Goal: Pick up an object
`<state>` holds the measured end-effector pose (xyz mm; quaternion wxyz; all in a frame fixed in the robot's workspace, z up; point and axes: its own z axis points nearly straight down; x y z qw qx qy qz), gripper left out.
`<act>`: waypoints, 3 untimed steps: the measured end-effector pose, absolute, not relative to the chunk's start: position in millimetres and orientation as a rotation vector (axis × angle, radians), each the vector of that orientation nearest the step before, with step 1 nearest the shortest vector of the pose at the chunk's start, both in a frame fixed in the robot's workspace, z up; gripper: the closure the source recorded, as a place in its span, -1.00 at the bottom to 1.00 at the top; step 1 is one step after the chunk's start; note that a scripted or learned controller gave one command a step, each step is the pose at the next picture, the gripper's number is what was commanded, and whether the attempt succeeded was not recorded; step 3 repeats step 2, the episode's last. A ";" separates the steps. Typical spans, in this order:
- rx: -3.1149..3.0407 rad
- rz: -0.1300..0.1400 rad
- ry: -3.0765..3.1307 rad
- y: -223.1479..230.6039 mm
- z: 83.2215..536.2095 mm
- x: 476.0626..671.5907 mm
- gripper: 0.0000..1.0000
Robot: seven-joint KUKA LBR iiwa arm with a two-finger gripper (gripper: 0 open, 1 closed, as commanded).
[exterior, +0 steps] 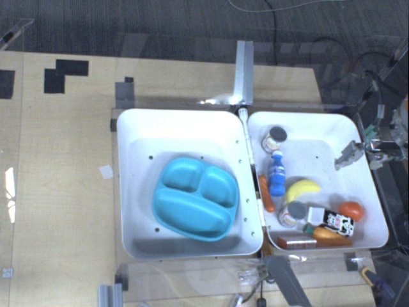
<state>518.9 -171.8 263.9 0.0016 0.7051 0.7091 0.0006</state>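
**Gripper at the right bin's edge, objects clustered below it**

The gripper [350, 153] sits at the right side of the right bin [319, 128], over the bin's right rim, well apart from the objects that lie lower in the bin. Whether it is open or closed I cannot tell; nothing is seen in its grasp.

The right bin holds the things to pick. A small round jar [277, 137] stands near the upper left corner, close to the divider between the bins. Just below it a blue bottle [277, 176] lies lengthwise, with an orange marker [266, 194] beside it along the left wall. A yellow banana [301, 188] lies to the right of the bottle's lower end. Below the banana sits a grey round can [293, 213], and to its right a black-and-white patterned box [333, 220]. An orange-red ball [351, 210] rests just right of that box. An orange carrot-like piece [331, 235] lies along the lower wall, with a dark red stick [296, 242] left of it.

The left bin [140, 139] carries a blue sectioned tray [195, 198], tilted slightly, with two small compartments above one long one.

Both bins rest side by side on the pale wooden bench [57, 190].
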 end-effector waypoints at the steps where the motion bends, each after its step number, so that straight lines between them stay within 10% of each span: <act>1: 2.204 0.007 2.227 -171.0 275.3 521.0 1.00; 2: 2.293 0.006 2.138 -146.8 377.5 578.8 1.00; 3: 2.293 0.006 2.138 -146.8 377.5 578.8 1.00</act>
